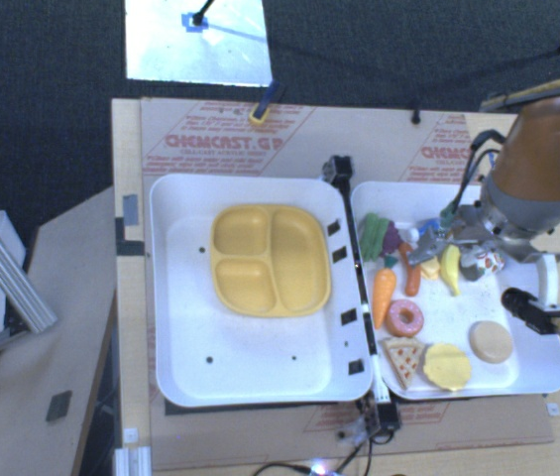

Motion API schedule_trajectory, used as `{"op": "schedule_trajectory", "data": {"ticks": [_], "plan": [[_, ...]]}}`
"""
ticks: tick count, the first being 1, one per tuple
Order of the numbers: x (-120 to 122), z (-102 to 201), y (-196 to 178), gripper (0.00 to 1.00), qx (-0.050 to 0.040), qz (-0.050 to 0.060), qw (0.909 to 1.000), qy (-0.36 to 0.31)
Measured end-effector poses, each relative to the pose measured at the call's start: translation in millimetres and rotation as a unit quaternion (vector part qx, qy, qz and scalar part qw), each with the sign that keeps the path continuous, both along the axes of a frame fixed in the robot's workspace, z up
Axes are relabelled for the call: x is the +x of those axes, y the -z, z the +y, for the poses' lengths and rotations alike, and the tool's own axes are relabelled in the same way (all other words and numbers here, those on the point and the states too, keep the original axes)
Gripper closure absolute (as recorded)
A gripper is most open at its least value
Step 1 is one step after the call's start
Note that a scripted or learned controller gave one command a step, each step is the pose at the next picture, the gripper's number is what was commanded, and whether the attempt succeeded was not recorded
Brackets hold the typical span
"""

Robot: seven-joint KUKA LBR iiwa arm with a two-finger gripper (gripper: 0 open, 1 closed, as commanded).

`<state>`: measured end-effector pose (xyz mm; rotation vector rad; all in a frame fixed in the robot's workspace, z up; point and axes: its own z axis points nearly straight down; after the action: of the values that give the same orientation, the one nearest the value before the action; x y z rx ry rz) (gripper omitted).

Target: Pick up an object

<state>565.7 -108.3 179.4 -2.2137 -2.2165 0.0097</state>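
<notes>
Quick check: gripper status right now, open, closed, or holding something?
Gripper: low in the right bin, over the toy food near the banana and small carrot. Cannot be told whether open, closed or holding anything.

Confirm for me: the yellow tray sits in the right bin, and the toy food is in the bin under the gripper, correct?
Not quite. The camera view shows the yellow tray in the left bin, not the right. The rest holds: the toy food, such as the carrot and donut, lies in the right bin, under the gripper.

Right bin [547,370] crowded with toy food; left bin's yellow tray [268,260] unobstructed.
</notes>
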Motion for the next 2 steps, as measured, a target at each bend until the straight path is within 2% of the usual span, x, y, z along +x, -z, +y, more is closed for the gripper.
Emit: {"op": "schedule_trajectory", "data": {"ticks": [1,2], "plan": [[3,0,-6,0.0,-0.0008,-0.006,1.0,-0.001],[3,11,46,0.0,-0.0003,-0.004,1.0,-0.002]]}}
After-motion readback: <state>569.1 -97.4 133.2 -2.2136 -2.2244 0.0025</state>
